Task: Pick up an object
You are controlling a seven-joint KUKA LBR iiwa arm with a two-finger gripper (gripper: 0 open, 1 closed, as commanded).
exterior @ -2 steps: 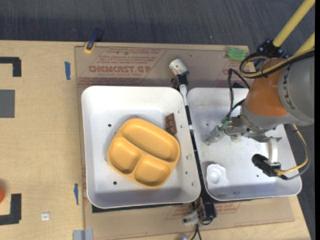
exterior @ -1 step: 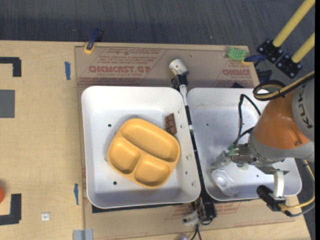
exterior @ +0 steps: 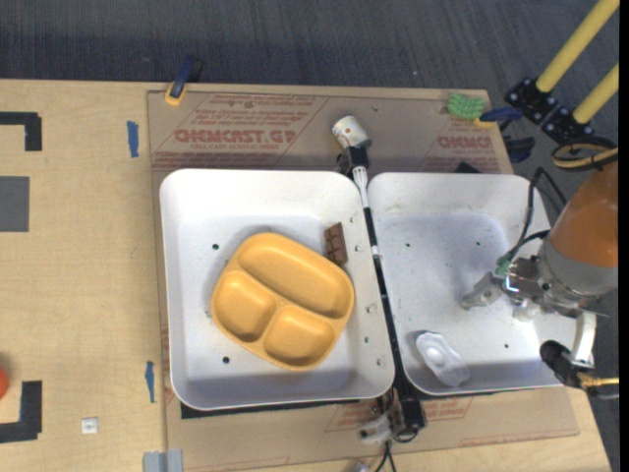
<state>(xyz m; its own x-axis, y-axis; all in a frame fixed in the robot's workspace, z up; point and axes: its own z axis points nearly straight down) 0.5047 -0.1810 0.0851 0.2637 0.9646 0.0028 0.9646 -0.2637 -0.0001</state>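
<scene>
The counter (exterior: 79, 293) was pale wood, marked with black tape corners and short strips of blue tape (exterior: 133, 138). A brown cardboard sheet (exterior: 256, 131) with red lettering lay on it. Beyond its far edge ran dark grey carpet (exterior: 295, 18), evenly lit, with yellow poles (exterior: 588, 29) at the right.

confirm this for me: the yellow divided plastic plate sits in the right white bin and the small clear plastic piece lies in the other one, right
Not quite. The camera view shows the yellow divided plastic plate in the left white bin, beside a small brown block. The small clear plastic piece lies in the other one, the right white bin.
</scene>
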